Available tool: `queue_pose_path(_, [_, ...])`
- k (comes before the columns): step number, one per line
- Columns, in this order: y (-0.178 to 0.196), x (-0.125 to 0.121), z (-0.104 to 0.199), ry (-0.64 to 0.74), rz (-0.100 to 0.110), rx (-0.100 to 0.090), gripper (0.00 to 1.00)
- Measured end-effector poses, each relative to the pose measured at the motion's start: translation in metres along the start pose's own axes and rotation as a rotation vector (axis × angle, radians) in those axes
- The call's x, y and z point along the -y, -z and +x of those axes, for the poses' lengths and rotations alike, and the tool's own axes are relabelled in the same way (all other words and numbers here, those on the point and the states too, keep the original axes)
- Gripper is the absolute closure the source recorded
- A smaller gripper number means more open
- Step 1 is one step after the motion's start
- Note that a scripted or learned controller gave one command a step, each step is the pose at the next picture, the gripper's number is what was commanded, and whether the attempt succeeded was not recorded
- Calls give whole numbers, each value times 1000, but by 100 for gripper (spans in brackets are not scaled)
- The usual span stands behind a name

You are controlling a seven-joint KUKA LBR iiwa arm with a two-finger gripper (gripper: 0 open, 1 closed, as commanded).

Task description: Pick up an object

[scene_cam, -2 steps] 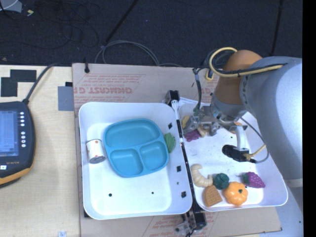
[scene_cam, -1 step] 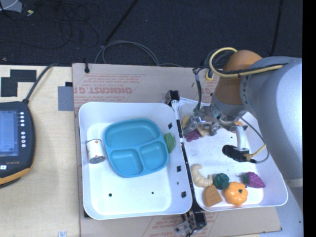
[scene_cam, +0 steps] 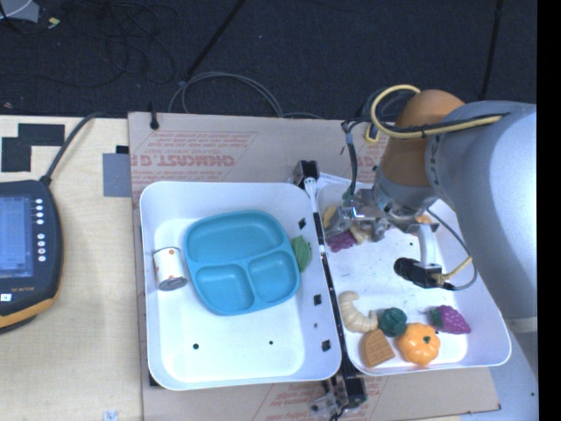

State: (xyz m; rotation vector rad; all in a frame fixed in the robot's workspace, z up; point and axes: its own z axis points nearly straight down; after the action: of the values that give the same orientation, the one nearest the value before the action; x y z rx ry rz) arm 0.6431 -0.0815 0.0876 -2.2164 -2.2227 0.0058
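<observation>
"Over the right bin (scene_cam: 491,345), where was the arm (scene_cam: 491,174) at that point?"

"It reached down into the far left corner of that bin, and the end effector (scene_cam: 361,222) sat low among the clutter there, right by a small purple object (scene_cam: 340,241) and something yellowish beside it. Whether the tool was apart or closed could not be told; the wrist and cables hid it."

"So had anything been picked up?"

"Nothing showed as lifted. The purple piece seemed to lie on the bin floor, though the view was too cramped to be sure it was not touched. The other candidates lay untouched along the near edge: an orange pumpkin (scene_cam: 419,344), purple grapes (scene_cam: 450,319), a dark green piece (scene_cam: 392,320), a tan cracker-like piece (scene_cam: 378,349) and a pale curved piece (scene_cam: 353,310)."

"And the left bin (scene_cam: 219,358)?"

"It held a blue divided plate (scene_cam: 241,261) and a small can (scene_cam: 169,267), well apart from the arm. By that showing, the approach looked made, while the grasp and the lift were left to do."
</observation>
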Motion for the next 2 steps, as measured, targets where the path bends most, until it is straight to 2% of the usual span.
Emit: queue_pose_path(2, [0,0,-2,2,0,-1,0])
